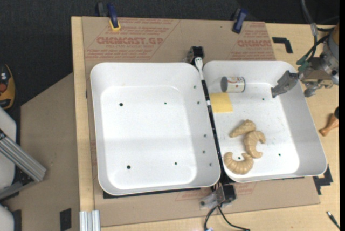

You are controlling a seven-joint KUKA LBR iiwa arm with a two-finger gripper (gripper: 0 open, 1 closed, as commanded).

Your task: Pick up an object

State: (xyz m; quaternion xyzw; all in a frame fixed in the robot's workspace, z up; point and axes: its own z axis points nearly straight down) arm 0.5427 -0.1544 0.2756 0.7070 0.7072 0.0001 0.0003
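The right bin (302, 133) holds a small white and grey can (233, 83) lying on its side at the back, and a flat yellow square (221, 102) just in front of it by the left wall. Three tan croissant-shaped pieces lie toward the front: one (243, 128), one (254, 144) and one (239, 163). My gripper (296, 87) hangs over the bin's back right corner, to the right of the can. Its fingers (283, 84) are spread and it is open, with nothing between them.
The left bin (102, 116) lies beside the right one, with a black divider strip (207, 111) between them. Blue clamps (112, 15) hold the cardboard base at the back. A small orange object (328, 127) sits outside the right bin's right rim.
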